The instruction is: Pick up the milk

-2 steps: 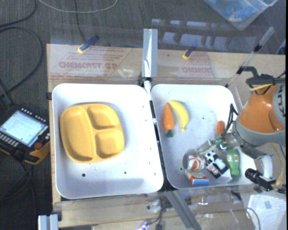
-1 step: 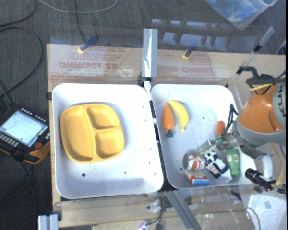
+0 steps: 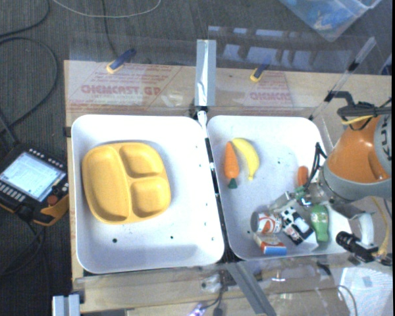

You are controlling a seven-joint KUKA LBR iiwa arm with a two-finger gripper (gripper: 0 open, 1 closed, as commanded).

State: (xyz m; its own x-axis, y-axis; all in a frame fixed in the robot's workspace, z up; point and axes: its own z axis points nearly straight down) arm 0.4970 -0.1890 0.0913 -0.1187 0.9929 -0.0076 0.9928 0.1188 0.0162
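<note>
Low in the right white bin [image 3: 250, 127], a black-and-white cow-patterned milk carton [image 3: 291, 220] lies among a can and green bottle [image 3: 320, 222], just beside the gripper [image 3: 307, 198], whose jaw state I cannot tell

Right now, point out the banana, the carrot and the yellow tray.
banana [image 3: 247, 155], camera view, middle of its curve
carrot [image 3: 231, 161], camera view, orange body
yellow tray [image 3: 105, 176], camera view, large left compartment
</note>
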